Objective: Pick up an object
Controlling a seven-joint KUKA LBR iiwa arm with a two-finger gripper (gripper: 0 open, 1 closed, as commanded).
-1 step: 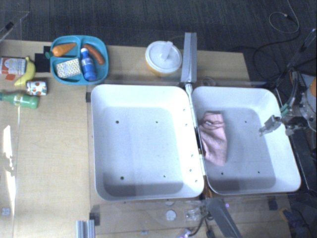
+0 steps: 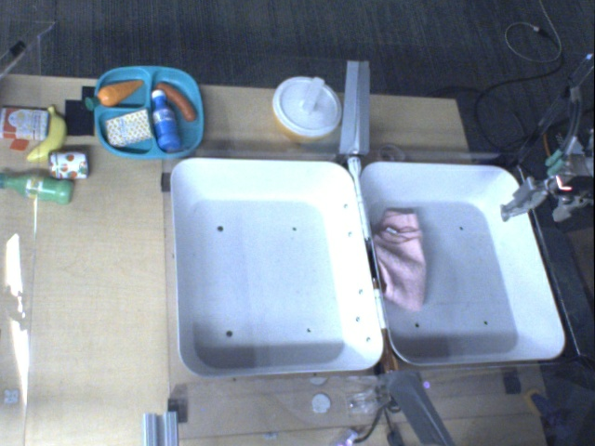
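Two white bins are seen side by side on a wooden tabletop (image 2: pixel 93 323). In the right bin (image 2: pixel 521 342), a crumpled pink cloth (image 2: pixel 403 256) lies against the left wall. The left bin (image 2: pixel 270 356) is set just beside it. The claw (image 2: pixel 539 193) is seen over the right bin's far right rim — whether open or closed cannot be told. Farther back, a blue tray (image 2: pixel 191 124) of toy food and a white lidded cup (image 2: pixel 307 107) are placed.
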